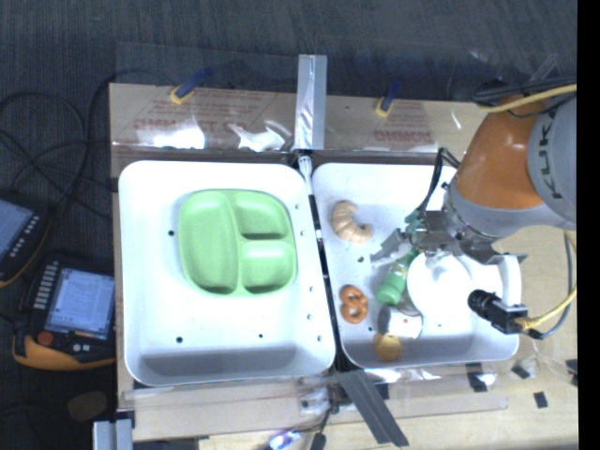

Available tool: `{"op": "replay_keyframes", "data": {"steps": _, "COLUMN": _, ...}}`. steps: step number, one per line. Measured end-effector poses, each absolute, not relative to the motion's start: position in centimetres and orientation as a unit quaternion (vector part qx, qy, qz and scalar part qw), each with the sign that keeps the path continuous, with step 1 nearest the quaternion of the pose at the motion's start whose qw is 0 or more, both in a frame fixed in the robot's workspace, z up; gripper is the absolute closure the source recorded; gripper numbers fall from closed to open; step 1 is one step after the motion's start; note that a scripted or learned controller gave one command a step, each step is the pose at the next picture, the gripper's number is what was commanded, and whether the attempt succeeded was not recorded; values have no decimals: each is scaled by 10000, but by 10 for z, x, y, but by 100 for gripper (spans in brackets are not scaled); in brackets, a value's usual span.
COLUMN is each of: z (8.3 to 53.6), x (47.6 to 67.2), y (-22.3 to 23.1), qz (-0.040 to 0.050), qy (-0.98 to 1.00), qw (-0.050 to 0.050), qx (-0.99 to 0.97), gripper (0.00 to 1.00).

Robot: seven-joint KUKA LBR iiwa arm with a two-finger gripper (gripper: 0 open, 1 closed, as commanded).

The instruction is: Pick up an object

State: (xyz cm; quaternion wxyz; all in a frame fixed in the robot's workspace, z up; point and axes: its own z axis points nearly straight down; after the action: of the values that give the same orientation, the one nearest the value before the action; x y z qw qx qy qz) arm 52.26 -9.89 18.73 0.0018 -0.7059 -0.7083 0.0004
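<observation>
The right bin [328, 279] holds several small things. A tan croissant [350, 221] lies at its upper left and a brown pretzel [352, 303] by its left wall. Near the middle a green bottle [394, 285] lies tilted beside a white round dish [441, 287]. Below them sit a small white and dark item [401, 324] and a brown bread roll [387, 346]. My gripper [405, 244] reaches in from the right and hangs just above the top end of the green bottle. The arm's orange band [502, 162] covers the bin's upper right corner.
The left bin [150, 326] bears a green divided plate [236, 240]. A metal strip [311, 92] stands behind the wall between the bins. Cables and a handheld pendant [75, 298] lie off the bench at left.
</observation>
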Motion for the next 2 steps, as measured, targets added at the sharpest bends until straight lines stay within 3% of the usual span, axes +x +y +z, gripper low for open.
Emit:
{"op": "replay_keyframes", "data": {"steps": 1, "z": 94, "x": 488, "y": -115, "qz": -7, "qy": -6528, "qw": 3, "qx": -7575, "gripper": 0}}
{"op": "replay_keyframes", "data": {"steps": 2, "z": 117, "x": 507, "y": -101, "qz": 3, "qy": -8039, "qw": 15, "qx": -5948, "gripper": 0}}
